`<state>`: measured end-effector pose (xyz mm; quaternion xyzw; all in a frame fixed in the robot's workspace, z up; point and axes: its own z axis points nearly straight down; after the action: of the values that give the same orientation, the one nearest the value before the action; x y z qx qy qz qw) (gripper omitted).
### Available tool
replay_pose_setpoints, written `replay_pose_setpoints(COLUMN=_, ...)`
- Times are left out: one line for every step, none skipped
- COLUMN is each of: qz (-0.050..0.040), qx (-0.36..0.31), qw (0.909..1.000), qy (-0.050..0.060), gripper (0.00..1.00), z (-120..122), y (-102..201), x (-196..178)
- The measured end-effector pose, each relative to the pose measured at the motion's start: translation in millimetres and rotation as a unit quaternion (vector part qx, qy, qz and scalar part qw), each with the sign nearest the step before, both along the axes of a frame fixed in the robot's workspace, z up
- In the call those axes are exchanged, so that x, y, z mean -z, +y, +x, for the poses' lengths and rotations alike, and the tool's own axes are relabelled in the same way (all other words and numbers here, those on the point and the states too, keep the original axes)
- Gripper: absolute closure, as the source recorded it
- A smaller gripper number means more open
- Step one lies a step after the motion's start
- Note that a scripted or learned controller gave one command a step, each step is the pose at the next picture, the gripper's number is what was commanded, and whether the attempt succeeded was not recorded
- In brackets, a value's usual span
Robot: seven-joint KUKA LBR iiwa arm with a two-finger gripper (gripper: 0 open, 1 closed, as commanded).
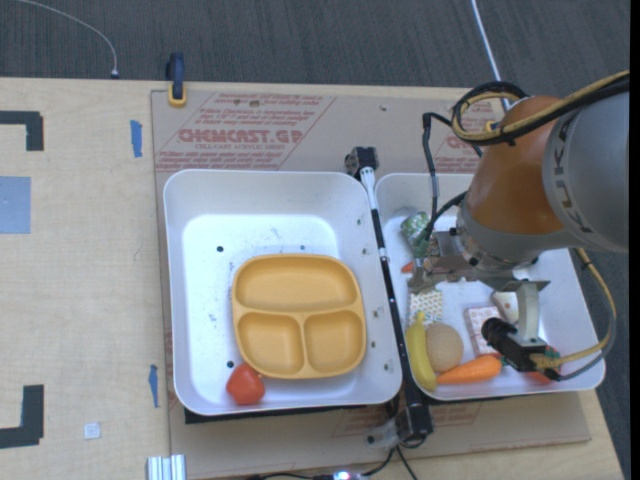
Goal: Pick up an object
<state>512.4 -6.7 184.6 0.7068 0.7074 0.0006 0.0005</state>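
My gripper hangs low over the left part of the right bin, under the orange wrist band. Just below it lies a pale waffle-like cracker. A green leafy item sits just above it, and a tiny orange piece lies to its left. Along the bin's front edge are a yellow banana, a beige potato, an orange carrot and a small white and red pack. Nothing shows as held.
The left bin holds a yellow three-part plate and a red tomato in its front left corner. The ridge between the bins runs close to the gripper's left. A red bit lies at the right bin's front.
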Motion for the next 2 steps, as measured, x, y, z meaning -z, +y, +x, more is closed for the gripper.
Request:
replay_pose_setpoints(qz=-0.001, qx=0.001, qw=1.0, qy=0.0, gripper=1.0, z=0, y=-47, x=0)
replay_pose_setpoints(qz=-0.0002, qx=0.001, qw=1.0, qy=0.002, gripper=1.0, z=-14, y=-113, x=27)
